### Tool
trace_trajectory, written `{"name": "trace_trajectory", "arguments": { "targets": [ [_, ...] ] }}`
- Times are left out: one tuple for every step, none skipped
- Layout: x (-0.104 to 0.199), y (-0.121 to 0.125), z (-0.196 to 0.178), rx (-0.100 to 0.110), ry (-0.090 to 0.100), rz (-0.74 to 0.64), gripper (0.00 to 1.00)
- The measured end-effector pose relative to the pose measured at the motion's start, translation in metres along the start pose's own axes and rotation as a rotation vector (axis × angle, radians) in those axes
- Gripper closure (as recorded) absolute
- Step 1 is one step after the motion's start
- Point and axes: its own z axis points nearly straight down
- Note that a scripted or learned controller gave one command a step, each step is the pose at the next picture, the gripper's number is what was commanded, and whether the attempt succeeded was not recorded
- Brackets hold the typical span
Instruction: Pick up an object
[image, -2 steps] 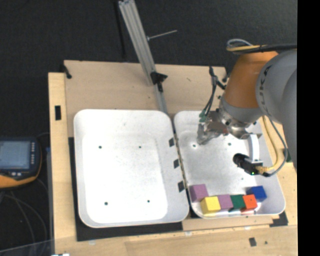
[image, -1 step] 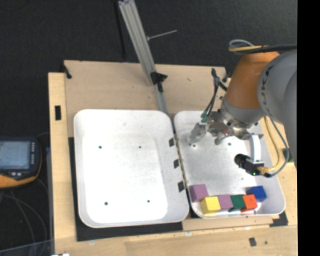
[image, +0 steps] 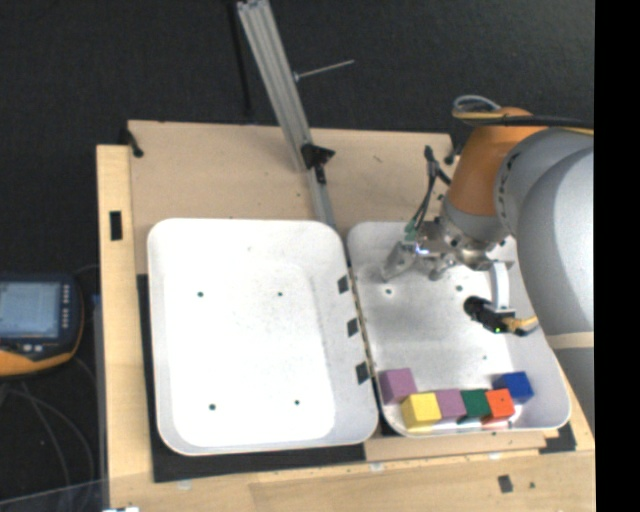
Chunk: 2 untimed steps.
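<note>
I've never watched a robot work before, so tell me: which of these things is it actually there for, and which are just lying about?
For the job:
- gripper, over the right bin
- purple blocks
- yellow block
- green block
- orange block
- blue block

Just lying about:
- left bin
- handheld screen, off the bench
- metal rail

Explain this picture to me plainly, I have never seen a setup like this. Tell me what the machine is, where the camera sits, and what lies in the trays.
One camera looks down at a slant on a wooden bench. The grey arm with the orange band is a robot reaching in from the right. Its gripper, the two-finger claw, hangs over the far end of the right bin; nothing shows between its fingers. At that bin's near edge lie small blocks: two purple, yellow, green, orange and blue. The left bin sits beside it.
</note>
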Motion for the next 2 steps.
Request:
{"name": "trace_trajectory", "arguments": {
  "targets": [
    [0.017, 0.001, -0.004, 0.001, 0.003, -0.005, 0.0],
    [0.016, 0.001, -0.016, -0.001, 0.001, -0.01, 1.0]
  ]
}}
